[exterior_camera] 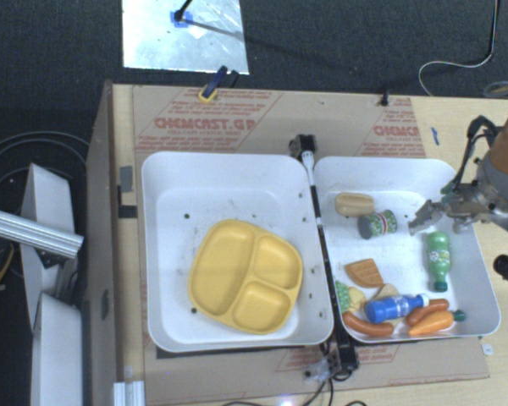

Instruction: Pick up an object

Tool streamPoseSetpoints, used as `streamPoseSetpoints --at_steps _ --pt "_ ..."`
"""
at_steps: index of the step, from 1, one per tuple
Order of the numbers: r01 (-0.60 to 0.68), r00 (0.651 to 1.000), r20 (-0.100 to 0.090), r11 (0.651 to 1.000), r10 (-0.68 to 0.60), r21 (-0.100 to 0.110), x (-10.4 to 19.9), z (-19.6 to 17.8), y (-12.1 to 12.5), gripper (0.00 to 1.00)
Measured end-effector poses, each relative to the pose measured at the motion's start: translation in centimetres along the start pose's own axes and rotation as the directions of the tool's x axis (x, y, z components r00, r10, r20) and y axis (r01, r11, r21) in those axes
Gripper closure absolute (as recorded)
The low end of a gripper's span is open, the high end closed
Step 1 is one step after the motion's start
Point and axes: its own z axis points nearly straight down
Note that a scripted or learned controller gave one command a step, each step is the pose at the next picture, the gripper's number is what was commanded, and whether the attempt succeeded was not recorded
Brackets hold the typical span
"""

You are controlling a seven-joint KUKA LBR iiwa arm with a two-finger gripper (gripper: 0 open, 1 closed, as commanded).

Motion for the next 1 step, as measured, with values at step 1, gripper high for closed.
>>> streamPoseSetpoints --at_steps 1 --pt "0.000 1.000 -0.001 1.000 0.000 0.001 4.89 5.61 1.77 0.00"
